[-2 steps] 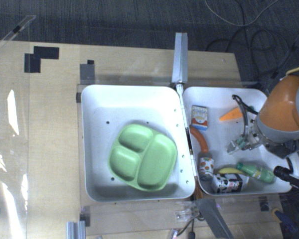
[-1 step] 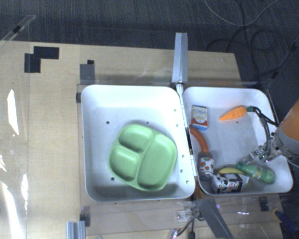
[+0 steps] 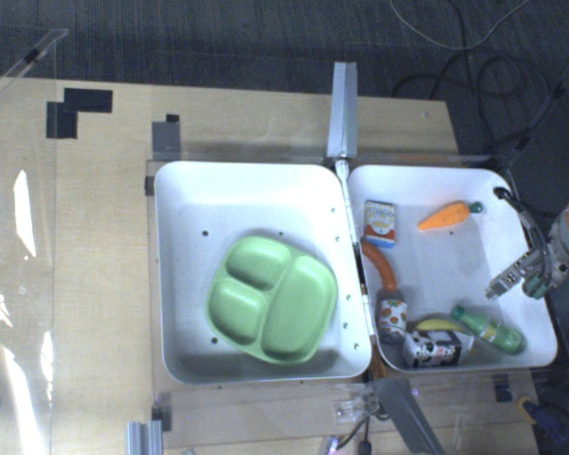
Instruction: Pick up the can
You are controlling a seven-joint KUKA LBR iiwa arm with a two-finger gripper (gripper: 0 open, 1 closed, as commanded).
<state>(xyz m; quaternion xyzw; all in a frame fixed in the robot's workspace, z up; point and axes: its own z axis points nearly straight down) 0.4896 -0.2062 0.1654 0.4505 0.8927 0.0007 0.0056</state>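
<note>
- Worktop (image 3: 76, 282): pale wood, carrying two shallow white bins side by side.
- Left bin (image 3: 185, 197): holds one green divided tray (image 3: 273, 300), lying tilted toward the near right corner.
- Right bin (image 3: 474, 183): crowded along its left wall and near edge.
  - Small carton (image 3: 380, 223), blue and orange, far left, against the left wall.
  - Sausage-like orange piece (image 3: 383, 266), just nearer than the carton.
  - Can (image 3: 392, 317), the task's thing: near left corner, touching the left wall, just beside a black-and-white cow-patterned box (image 3: 433, 349).
  - Banana (image 3: 434, 325), lying along the far side of the patterned box.
  - Green bottle (image 3: 488, 329), on its side, near right.
  - Carrot (image 3: 446, 216), far centre, apart from the rest.
- Tool (image 3: 520, 275): at the right bin's right wall, above the bottle, well apart from the can; nothing seen between its fingers, and how far open they stand I cannot tell.
- Risks, as judgement: the can is hemmed in by the wall, the sausage piece and the patterned box, so fingers may strike the wall or close on a neighbour; crossing the bin could nudge the bottle or banana.
</note>
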